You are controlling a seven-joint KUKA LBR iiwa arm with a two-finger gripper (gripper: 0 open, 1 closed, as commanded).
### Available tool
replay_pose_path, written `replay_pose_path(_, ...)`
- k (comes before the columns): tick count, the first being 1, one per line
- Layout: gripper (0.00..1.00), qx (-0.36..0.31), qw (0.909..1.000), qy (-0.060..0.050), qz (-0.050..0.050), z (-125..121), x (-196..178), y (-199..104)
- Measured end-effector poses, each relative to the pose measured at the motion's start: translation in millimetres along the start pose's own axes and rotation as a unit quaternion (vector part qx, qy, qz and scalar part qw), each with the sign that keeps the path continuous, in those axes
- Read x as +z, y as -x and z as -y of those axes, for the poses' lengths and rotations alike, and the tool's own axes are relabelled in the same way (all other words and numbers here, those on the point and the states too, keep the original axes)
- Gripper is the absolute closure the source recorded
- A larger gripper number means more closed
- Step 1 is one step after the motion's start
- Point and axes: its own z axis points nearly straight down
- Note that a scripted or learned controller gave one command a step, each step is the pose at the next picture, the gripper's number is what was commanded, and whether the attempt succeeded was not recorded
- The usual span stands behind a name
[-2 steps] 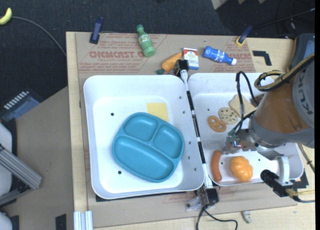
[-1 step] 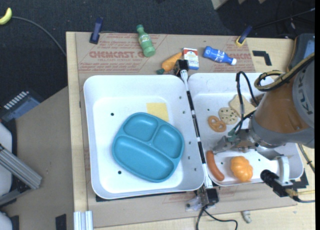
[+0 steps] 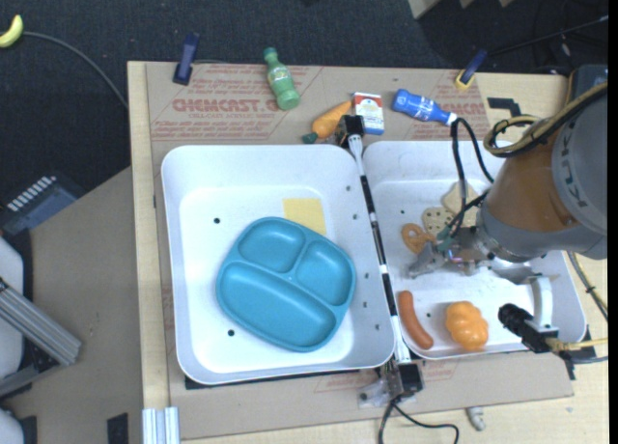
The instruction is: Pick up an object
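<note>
My gripper (image 3: 435, 257) hangs low in the right bin (image 3: 570, 283), near its middle, at the end of the grey and orange arm. A brown pretzel (image 3: 415, 235) lies just to its upper left, and a pale round cracker (image 3: 436, 217) sits beyond that. A red sausage (image 3: 416, 319) lies below the gripper by the bin's left wall. An orange pepper-like toy (image 3: 466, 325) rests to the sausage's right. Nothing is visibly held by the gripper.
The left bin (image 3: 183, 191) holds a blue divided plate (image 3: 285, 283) and a yellow cheese slice (image 3: 305, 212). Behind the bins lie a green bottle (image 3: 282, 80), a carrot (image 3: 331, 121), a small carton (image 3: 368, 112) and a blue bottle (image 3: 423, 107). Cables loop over the right bin's far side.
</note>
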Motion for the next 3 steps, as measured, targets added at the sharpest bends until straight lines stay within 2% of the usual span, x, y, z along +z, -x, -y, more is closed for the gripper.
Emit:
replay_pose_path(1, 0.00, -0.001, 1.0000, 0.000, 0.000, -81.0, 2.3, -4.0)
replay_pose_path(2, 1.00, -0.001, 1.0000, 0.001, 0.001, -81.3, -7.6, -3.7)
replay_pose_path(3, 0.00, -0.001, 1.0000, 0.000, 0.001, -81.1, -7.5, -3.7)
